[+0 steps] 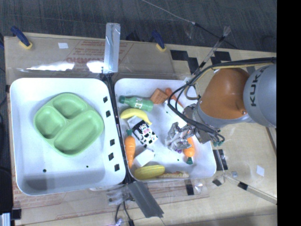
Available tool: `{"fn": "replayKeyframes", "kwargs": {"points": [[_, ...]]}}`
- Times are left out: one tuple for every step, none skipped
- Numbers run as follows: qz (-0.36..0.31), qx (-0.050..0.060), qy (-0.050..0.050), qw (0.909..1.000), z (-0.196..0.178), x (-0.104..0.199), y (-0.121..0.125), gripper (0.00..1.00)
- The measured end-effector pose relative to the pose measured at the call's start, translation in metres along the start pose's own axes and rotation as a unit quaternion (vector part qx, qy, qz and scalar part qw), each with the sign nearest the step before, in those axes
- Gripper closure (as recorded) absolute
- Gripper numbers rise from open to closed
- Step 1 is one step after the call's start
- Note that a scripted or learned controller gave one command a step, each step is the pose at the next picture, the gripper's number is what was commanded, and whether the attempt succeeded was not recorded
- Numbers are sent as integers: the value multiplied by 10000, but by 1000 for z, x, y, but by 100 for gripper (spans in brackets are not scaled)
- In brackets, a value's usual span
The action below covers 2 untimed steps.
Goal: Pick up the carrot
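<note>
An orange carrot (130,149) lies lengthwise along the left wall of the right bin (207,166), its green top pointing away from the front. A second small orange piece with a green tip (189,150) lies near the bin's right wall. My gripper (177,139) is low inside the right bin, right beside that second orange piece and touching or nearly touching it. It stands about a hand's width to the right of the carrot at the left wall. The arm's wrist hides part of the bin's right side.
The right bin also holds a green bottle (136,102), a banana (134,115), a black-and-white box (146,133), an orange block (161,96), a white block (143,158) and a yellow corn cob (149,171). A green divided plate (69,122) sits in the left bin (28,173).
</note>
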State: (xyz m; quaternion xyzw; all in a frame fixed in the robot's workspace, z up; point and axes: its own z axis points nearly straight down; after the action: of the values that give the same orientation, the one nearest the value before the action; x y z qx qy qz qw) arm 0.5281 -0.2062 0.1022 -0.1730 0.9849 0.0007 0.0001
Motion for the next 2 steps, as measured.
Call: {"fn": "replayKeyframes", "kwargs": {"points": [[-3,-2,1,10000,0,0,0,0],[-46,1,-8,10000,-10,-2,2,100]]}}
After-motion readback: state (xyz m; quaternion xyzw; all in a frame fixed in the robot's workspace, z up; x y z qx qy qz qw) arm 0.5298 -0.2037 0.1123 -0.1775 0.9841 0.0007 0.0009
